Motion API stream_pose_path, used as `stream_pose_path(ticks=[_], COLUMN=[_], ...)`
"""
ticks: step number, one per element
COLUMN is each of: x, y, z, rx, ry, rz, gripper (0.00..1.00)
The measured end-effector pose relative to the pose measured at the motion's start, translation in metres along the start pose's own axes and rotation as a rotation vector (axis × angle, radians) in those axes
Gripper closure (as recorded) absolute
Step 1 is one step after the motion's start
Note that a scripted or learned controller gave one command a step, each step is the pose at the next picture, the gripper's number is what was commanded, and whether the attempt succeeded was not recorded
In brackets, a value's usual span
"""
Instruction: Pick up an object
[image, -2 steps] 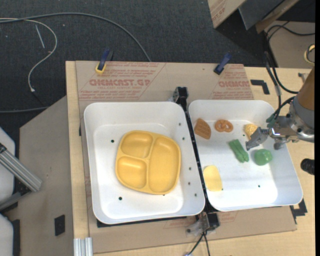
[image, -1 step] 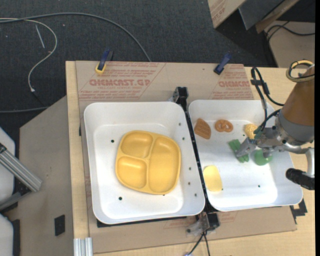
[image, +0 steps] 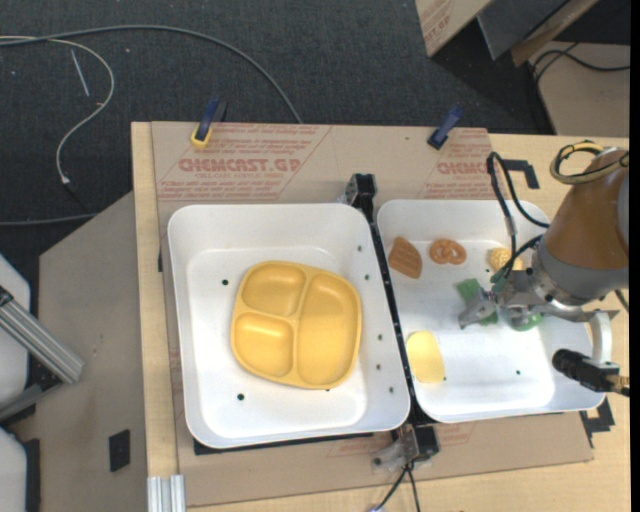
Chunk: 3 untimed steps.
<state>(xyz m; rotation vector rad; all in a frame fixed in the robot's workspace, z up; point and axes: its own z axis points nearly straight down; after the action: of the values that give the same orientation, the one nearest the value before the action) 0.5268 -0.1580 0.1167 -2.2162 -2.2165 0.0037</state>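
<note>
Overhead slanted view of the desk (image: 160, 330) with two shallow white plastic bins side by side. The left bin (image: 190, 260) holds a yellow three-compartment plastic tray (image: 297, 323), lying flat near its middle. The right bin (image: 470, 385) holds several small items: a brown, bread-like toy piece (image: 405, 257) and an orange pretzel-shaped piece (image: 447, 251) near the far wall, a small yellow piece (image: 497, 258) beside them, a pale yellow, flat, rounded piece (image: 425, 356) near the dividing wall, and a small green object (image: 470, 291) close to the jaws (image: 478, 312).

The grey arm with its orange band (image: 590, 225) reaches in from the right and sits low over the right bin, the jaws just beside the green object. Whether the jaws are parted or closed, and whether they touch the green object, cannot be told; the wrist covers much of that region.

Judged by appearance, the green object is the likeliest target: small, light, probably hard moulded plastic, smooth and liable to slip or skid on the bin floor. A hold across its narrower width seems best. Its full outline is hidden by the wrist, and a second green patch (image: 524, 320) under the wrist cannot be identified.
</note>
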Motion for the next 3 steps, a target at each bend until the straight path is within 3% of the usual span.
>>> stream_pose_path(ticks=[1, 3], x=[0.000, 0.002], y=[0.002, 0.002], z=[-0.014, -0.107], rx=[-0.007, -0.013], ry=[-0.002, -0.005], rz=[0.000, -0.002], gripper=[1.00, 1.00])
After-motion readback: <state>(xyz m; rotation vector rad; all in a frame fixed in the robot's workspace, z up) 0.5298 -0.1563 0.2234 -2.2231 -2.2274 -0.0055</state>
